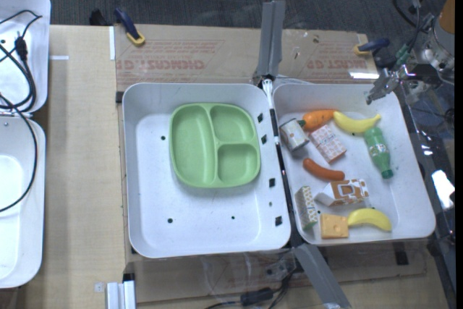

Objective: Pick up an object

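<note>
Candidate objects all lie in the right bin, none lifted. Taking the upper banana as landmark: it lies near the bin's far wall, curved, yellow. Just left of it, touching or nearly so, a carrot. Left and nearer the camera from the carrot, a small tin can. Directly below the banana, a red-and-white carton; below that a sausage. Right of and below the banana, a green bottle, lying down, cap toward the near side. Well below the banana, near the bin's front wall: a second carton, a pale box, a cheese wedge, a second banana.

Progress: judged nil so far. Nothing sits off the bin floor; the whole pick remains, from approach to closing to lift.

The jaws sit up and to the right of the upper banana, over the bin's far right corner at about rim level, apart from every object. Open or clenched: cannot tell, the end is dark and small. Nothing is visible between them. The upper banana is the closest candidate.

Left bin holds a green divided plate, well left of the banana. Both bins rest on the worktop.
</note>
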Controlling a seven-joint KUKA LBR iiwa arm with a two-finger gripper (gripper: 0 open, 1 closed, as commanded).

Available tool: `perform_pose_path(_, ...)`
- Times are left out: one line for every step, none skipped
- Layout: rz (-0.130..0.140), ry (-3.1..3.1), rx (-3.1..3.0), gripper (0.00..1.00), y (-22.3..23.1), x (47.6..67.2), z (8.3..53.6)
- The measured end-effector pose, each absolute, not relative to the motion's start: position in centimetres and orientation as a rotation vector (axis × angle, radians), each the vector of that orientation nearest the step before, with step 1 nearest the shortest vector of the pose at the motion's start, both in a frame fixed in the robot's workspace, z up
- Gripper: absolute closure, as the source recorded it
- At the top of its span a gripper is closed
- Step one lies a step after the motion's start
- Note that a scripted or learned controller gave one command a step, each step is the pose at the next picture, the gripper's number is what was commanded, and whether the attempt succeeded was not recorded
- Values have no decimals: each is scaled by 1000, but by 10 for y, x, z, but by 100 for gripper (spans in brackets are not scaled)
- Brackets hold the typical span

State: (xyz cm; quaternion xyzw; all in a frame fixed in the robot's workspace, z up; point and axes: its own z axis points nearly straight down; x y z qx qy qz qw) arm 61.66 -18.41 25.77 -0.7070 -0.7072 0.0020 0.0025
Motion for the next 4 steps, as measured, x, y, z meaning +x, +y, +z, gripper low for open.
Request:
perform_pose_path(1, -2049, -2373, 0, -166, 589, 103)
perform_pose_path(-2, -2231, -2236, 0, -105, 578, 97)
perform_pose_path(-2, -2232, -2235, 0, -105, 578, 97)
perform_pose_path(-7, -2188, -2262, 0, -125, 518, 94)
